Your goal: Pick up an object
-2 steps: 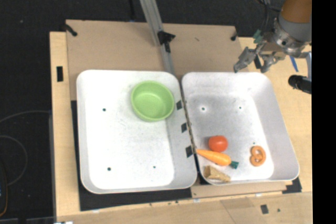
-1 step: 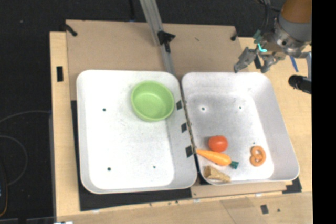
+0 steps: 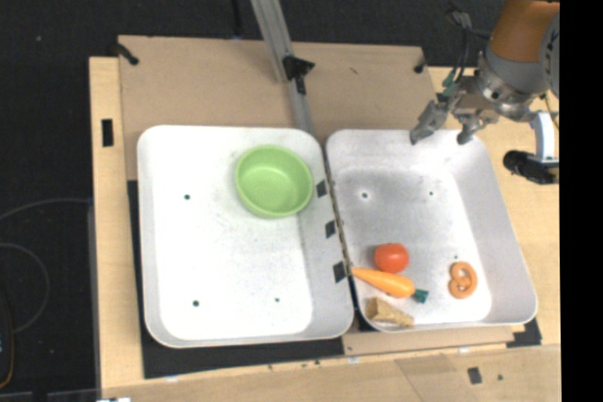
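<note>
While the claw hangs open, one tomato, one carrot and one pretzel lie below

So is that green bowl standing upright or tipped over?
Upright. The green bowl sits in the left bin with its round opening facing up; you can see down into its inside, which looks empty.

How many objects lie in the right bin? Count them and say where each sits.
4, all near the right bin's front edge: a red tomato, an orange carrot just below it, a tan piece at the front rim, and a pretzel to the right.
</note>
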`<state>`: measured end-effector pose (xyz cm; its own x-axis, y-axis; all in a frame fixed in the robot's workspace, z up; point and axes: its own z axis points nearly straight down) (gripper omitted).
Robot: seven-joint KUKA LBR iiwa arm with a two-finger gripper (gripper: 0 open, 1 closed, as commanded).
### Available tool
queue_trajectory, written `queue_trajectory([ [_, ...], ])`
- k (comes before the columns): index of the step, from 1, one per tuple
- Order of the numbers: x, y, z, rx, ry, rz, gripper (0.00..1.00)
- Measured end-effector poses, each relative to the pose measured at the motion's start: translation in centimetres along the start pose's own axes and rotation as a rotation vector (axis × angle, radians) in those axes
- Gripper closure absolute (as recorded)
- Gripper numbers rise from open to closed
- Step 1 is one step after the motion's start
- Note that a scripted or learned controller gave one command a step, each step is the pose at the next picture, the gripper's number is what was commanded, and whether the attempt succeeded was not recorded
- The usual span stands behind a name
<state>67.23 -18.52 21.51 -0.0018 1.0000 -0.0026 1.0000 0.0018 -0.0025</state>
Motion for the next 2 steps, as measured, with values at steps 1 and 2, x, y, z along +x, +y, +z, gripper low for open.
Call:
queue_trajectory([
  [1,-0.3,-0.3,6.3,0.002,0.001,0.002,0.00],
  [2,-0.4,-0.4,11.6,0.001,0.000,0.002,0.00],
])
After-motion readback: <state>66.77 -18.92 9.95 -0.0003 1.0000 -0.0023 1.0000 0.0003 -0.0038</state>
